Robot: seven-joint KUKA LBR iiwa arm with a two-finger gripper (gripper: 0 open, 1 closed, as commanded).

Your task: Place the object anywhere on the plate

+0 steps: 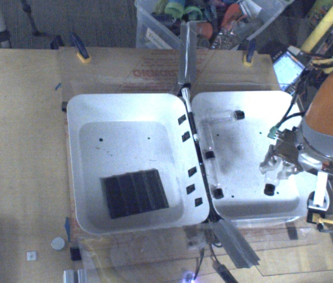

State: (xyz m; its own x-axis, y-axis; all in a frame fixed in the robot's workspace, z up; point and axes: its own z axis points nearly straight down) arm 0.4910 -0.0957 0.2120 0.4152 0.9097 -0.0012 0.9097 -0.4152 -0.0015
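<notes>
A black ridged plate (136,193) lies flat in the left bin (81,158), toward its front. In the right bin (246,102) a clear, bent, tube-like object (214,122) lies near the back left, with a black cap (239,115) at one end and another black end (209,154) by the divider. My gripper (274,165) hangs over the right side of the right bin, well apart from the clear object and far from the plate. Just below it, a small black piece (268,188) sits on the bin floor.
Another small black piece (218,192) rests near the front left of the right bin. Black clips (191,171) line the divider between the bins. A clear tub of colourful items (214,7) stands behind the bench. Cables (284,119) hang by the arm.
</notes>
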